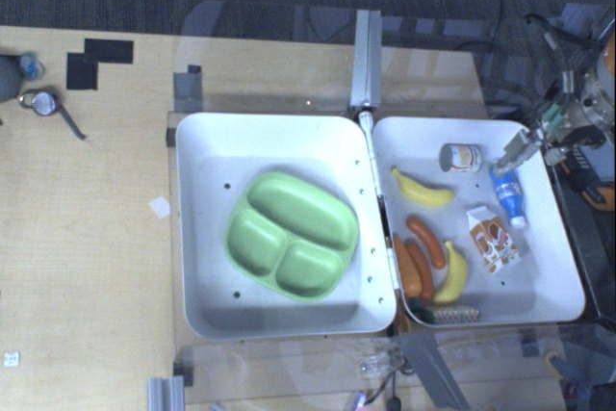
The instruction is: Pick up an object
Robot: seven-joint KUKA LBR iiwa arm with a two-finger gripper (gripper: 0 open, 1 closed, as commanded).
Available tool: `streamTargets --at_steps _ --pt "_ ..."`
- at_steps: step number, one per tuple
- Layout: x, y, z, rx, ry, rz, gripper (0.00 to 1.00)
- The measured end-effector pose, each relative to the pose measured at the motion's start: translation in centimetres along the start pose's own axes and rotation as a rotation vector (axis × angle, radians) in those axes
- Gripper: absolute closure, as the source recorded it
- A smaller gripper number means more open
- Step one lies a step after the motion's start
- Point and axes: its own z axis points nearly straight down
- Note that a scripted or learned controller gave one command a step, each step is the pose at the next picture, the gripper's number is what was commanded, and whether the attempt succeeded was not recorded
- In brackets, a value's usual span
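Note:
The right bin [568, 289] holds several objects. A small can [461, 157] lies near its back, with a yellow banana [423, 189] to the left of it. A blue bottle [507, 196] lies by the right wall, and a printed carton [493, 240] sits just in front of it. Two orange-red sausages [420, 253] and a second banana [453, 273] lie near the front left. My gripper [514, 153] reaches in from the upper right; its tip hangs just above the bottle's top end, right of the can. Nothing visible is held in it.
The left bin [197, 207] contains a green divided plate [292, 234]. A dark brush-like item [450, 313] lies at the right bin's front edge. A metal divider [365, 63] stands between the bins at the back. Cables and arm hardware [577, 72] crowd the right side.

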Motion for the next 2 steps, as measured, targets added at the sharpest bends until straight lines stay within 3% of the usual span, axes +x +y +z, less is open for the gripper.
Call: streamTargets --at_steps 1,2 --pt "-0.3 -4.7 12.2 0.005 0.001 0.175 0.0" --pt "-1.6 -4.4 21.7 0.002 0.0 0.155 0.0"
